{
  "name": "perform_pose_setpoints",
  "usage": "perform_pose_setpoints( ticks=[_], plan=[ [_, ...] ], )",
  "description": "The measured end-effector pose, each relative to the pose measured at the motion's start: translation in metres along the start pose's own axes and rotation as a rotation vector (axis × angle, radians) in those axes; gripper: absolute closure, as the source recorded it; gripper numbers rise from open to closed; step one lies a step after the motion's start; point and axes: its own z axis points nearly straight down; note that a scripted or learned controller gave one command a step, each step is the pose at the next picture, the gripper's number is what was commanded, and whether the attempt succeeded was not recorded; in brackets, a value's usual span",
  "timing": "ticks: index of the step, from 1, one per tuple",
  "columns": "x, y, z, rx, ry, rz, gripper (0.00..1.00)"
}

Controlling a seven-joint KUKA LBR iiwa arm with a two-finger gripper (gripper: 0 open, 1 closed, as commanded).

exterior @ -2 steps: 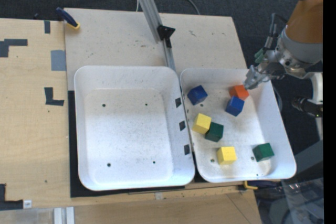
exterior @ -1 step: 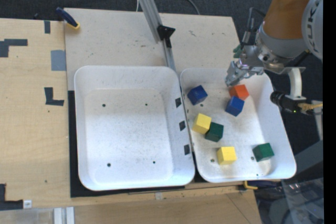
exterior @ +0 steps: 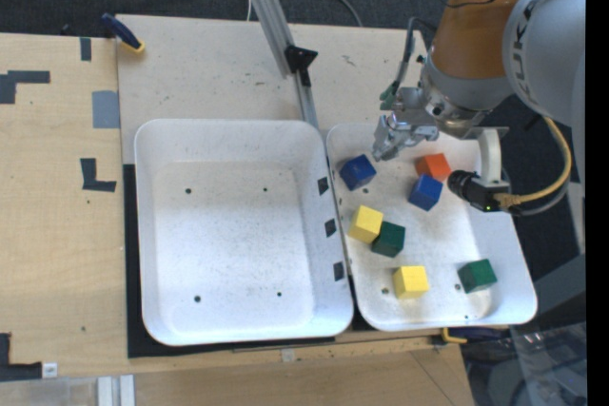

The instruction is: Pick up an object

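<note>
Arm [exterior: 519,14]: a grey body with an orange band is seen entering from the right and bending down over the right bin.
End effector [exterior: 390,143]: it is held low over the far left part of the right bin; whether it is released or clenched cannot be told, and no cube is seen in it.
Right bin [exterior: 514,295]: seven cubes are contained.
Blue cube [exterior: 358,171]: it is found just beside the end effector, slightly nearer the camera and to the left, close to the bin's left wall; contact cannot be judged.
Orange cube [exterior: 434,165]: it is placed to the right of the end effector, touching a second blue cube [exterior: 425,192] on its near side.
Yellow cube [exterior: 365,223]: it is set against a dark green cube [exterior: 388,240] near the bin's middle.
Second yellow cube [exterior: 411,280]: it is located toward the near edge.
Green cube [exterior: 477,275]: it is located toward the near right corner.
Left bin [exterior: 152,204]: it is set against the right bin on the desk [exterior: 190,62].
</note>
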Motion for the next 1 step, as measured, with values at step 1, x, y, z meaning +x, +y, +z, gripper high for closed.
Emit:
perform_pose_setpoints(
  ticks=[1],
  plan=[
    [0.0486, 0.0095, 0.0176, 0.001, -0.001, 0.001, 1.0]
  ],
)
